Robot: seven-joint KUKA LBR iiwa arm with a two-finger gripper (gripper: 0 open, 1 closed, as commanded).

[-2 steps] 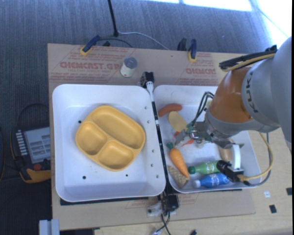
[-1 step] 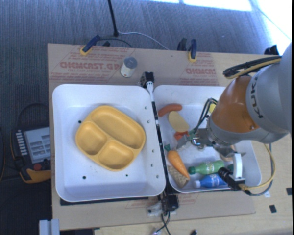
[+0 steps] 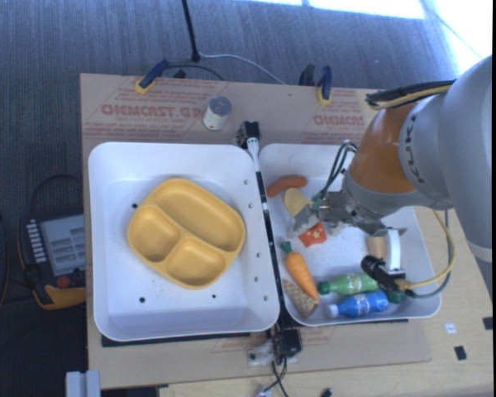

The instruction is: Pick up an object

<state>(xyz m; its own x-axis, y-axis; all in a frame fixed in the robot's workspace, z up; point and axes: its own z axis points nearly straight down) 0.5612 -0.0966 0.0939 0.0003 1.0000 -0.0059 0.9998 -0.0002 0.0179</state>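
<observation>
Nearest me lies a blue bottle (image 3: 360,306); my jaws (image 3: 312,218) (their opening I cannot tell) hover just above a red piece (image 3: 313,235).

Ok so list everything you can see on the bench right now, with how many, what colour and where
White bins: 2, white, side by side on the bench.
Divided plate: 1, yellow, in the left bin.
Sausage: 1, reddish, top left of the right bin.
Red piece: 1, red, middle of the right bin, beside the end effector.
Carrot: 1, orange, lower left of the right bin.
Green bottle: 1, green, bottom of the right bin.
Blue bottle: 1, blue, below the green bottle.
Clamps: 2, blue and yellow, bench's far edge.
End effector: 1, grey, low over the right bin.
</observation>
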